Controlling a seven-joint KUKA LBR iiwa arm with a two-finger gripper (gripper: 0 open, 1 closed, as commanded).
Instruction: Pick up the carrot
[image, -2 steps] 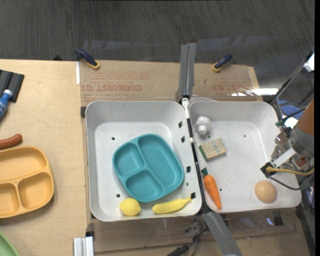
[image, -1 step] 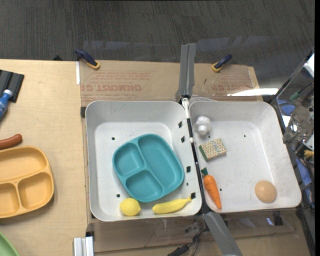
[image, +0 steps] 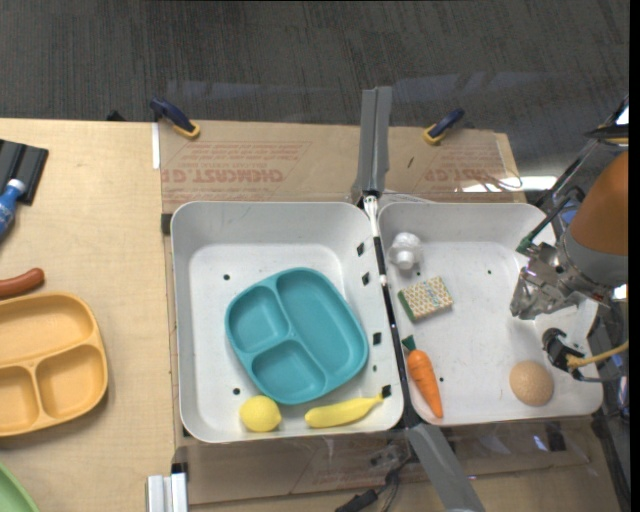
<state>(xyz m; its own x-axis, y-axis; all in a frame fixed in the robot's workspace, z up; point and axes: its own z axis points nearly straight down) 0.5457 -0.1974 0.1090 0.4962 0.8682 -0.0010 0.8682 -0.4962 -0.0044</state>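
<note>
Orange and tapered, the carrot (image: 424, 381) lies against the near left wall of the right bin (image: 480, 228), green stub pointing away from the camera, tip toward the front rim. Beside it to the right, well apart, sits a tan, egg-shaped ball (image: 531, 383). In the left bin (image: 265, 219), a smooth yellow banana (image: 343, 411) and a round yellow lemon (image: 261, 413) rest along the front wall, just ahead of a glossy teal three-compartment plate (image: 296, 333). Farther back in the right bin, a speckled rectangular sponge (image: 426, 297) lies flat, with a small whitish, shiny object (image: 405, 250) behind it, shape hard to make out. The gripper (image: 532, 300) hangs over the right bin's right side, clear of the carrot; its metallic fingers blur together, so open or closed cannot be told.
</note>
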